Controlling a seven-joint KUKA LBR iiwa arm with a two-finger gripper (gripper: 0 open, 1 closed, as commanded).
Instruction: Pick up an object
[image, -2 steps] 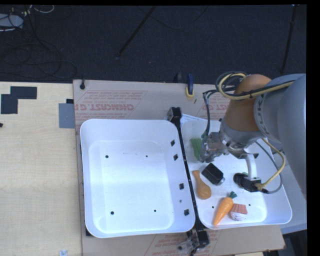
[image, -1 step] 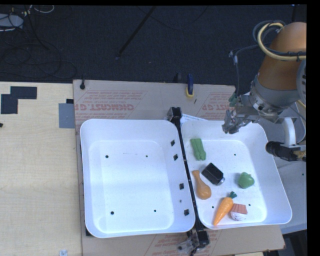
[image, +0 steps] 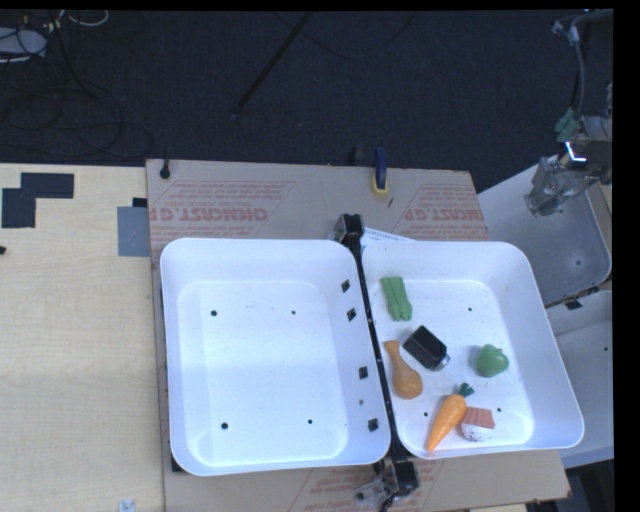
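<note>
Objects lay in the right bin (image: 520, 262): a green pod (image: 396, 297), black block (image: 425, 346), green pepper (image: 491, 360), tan gourd (image: 402, 371), carrot (image: 445, 421) and a small red-and-white piece (image: 477, 424), its form hard to make out. The left bin (image: 255, 258) adjoined it. The gripper (image: 556, 183) hung at the upper right, beyond the bins; its finger state could not be determined.

Carrot (image: 445, 422), green pepper (image: 491, 360), black block (image: 425, 347), lying in right bin (image: 545, 300)
</note>
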